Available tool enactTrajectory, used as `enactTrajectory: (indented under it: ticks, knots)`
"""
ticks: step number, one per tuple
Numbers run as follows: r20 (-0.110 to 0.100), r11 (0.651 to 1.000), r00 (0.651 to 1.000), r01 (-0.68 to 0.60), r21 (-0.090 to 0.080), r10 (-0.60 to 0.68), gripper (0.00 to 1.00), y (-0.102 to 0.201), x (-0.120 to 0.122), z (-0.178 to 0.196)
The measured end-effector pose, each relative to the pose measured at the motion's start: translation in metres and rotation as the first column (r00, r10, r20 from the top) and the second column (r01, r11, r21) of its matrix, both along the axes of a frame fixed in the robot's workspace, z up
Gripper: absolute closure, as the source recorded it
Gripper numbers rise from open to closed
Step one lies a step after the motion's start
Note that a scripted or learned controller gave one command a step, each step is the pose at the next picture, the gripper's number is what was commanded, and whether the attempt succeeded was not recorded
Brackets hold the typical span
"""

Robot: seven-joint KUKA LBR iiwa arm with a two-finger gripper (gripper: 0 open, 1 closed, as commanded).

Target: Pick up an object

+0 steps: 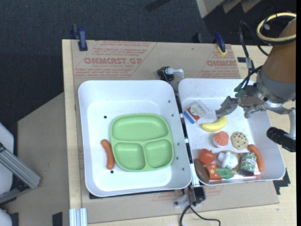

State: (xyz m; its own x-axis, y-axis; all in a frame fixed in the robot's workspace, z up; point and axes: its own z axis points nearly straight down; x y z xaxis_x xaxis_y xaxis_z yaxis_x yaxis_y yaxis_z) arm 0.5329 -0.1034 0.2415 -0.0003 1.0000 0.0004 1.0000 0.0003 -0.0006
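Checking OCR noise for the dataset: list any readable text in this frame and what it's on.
"CHEMCAST GP", red print, on the brown protective sheet behind the left bin.
The same red print repeats behind the right bin, partly cut off.
Finer red lines under both: too small to read.
Small packet in the right bin: label blurred.

Glossy green plastic tray [141, 140]

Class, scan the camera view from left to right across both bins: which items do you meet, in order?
Sausage → green divided tray → small carton → banana → cookie → second sausage.
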Motion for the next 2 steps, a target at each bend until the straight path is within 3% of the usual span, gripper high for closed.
enactTrajectory:
  ticks: [1,2]
  knots:
    - [-0.009,1.0,1.0,0.003,0.001,-0.003,0.0,-0.028,0.023,-0.097]
    - [-0.006,1.0,1.0,0.001,0.002,-0.001,0.0,-0.02,0.003,-0.16]
